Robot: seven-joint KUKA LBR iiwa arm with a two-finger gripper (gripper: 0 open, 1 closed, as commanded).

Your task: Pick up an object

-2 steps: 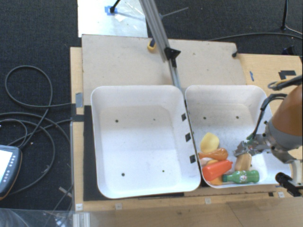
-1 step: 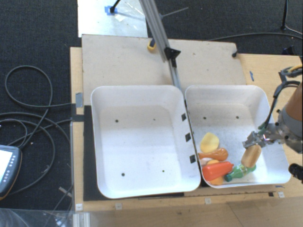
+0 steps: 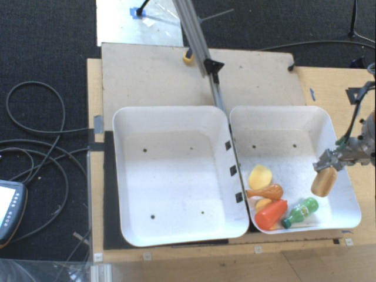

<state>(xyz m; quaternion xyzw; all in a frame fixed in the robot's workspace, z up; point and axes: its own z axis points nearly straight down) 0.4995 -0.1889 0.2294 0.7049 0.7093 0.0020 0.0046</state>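
The hand (image 3: 326,168) grips a tan bread-like roll (image 3: 324,182) above the right shallow white bin (image 3: 329,128), right of the green plastic bottle (image 3: 300,211).

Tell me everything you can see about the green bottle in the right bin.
The green bottle is small, looks like glossy plastic, with a white band around its middle and a narrower neck end. It lies on its side near the front edge of the right bin, slanted, its neck pointing toward the carrot, which it seems to touch. The gripper is apart from it, farther right.
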